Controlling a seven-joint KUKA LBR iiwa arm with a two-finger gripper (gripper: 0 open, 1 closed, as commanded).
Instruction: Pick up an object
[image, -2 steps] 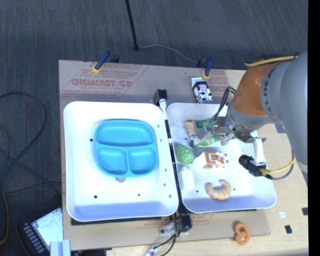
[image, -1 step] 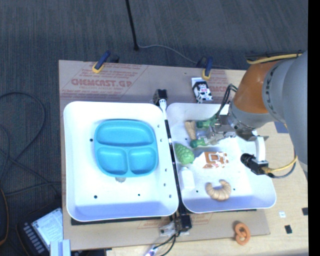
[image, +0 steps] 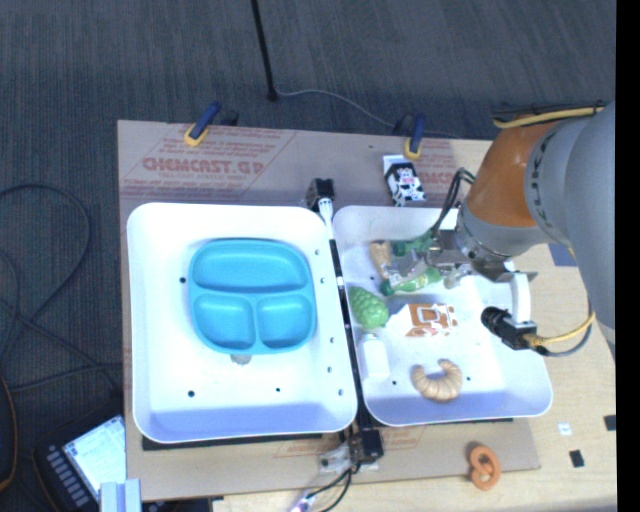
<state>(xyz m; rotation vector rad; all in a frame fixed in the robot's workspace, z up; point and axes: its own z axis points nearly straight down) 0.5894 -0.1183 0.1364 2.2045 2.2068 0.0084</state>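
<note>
Fingers (image: 415, 268) (open or shut, I cannot tell) over a green-and-tan object (image: 400, 262); right bin (image: 520, 390).

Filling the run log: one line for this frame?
tool: low in right bin, over green item | croissant: near front wall | blue tray: left bin

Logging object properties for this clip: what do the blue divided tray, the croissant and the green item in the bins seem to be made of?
Blue divided tray: likely moulded plastic, smooth, with a soft sheen and rounded compartment edges. Croissant: probably a plastic toy, tan with ridged segments and slight gloss. Green item: bumpy, faintly shiny surface, likely plastic or rubber toy produce; the view leaves it open.
</note>
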